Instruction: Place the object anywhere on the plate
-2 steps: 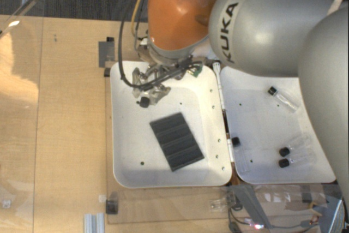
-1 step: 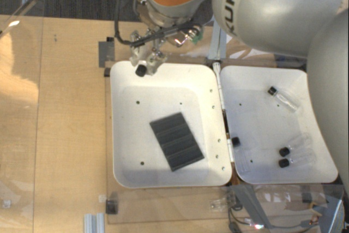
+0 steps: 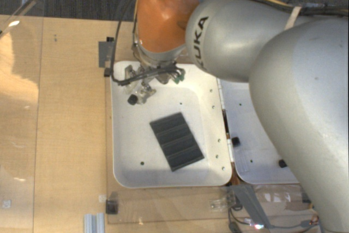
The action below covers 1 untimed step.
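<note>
Wooden tabletop, dark carpet behind, dark ridged plate in left bin, below gripper, finger state unclear.

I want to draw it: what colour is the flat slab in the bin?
Dark grey, with ridged bands across the slab, seen in the camera view.

Your grey arm reaches in from the right, its orange band sitting directly above the wrist. Below the band you see the gripper pointing down, its metal fingers blurred and too small to judge.
</note>
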Available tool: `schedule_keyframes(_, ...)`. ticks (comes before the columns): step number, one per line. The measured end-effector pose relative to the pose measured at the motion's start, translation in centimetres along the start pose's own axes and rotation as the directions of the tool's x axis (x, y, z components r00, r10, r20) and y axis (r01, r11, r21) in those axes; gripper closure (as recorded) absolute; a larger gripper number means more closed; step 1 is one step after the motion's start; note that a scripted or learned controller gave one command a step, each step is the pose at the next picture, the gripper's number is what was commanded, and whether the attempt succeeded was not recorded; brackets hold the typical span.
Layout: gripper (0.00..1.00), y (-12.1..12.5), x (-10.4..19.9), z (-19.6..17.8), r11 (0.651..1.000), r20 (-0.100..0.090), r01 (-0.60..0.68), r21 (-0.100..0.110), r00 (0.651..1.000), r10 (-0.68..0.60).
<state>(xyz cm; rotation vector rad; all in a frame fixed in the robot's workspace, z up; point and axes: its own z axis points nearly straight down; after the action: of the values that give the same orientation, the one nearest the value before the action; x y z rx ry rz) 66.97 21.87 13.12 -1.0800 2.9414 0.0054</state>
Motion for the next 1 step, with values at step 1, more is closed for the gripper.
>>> schedule_keyframes(1,1.00,0.29,-0.41,-11.03,0.951,0.005,0.309,0.004,0.951,-0.309)
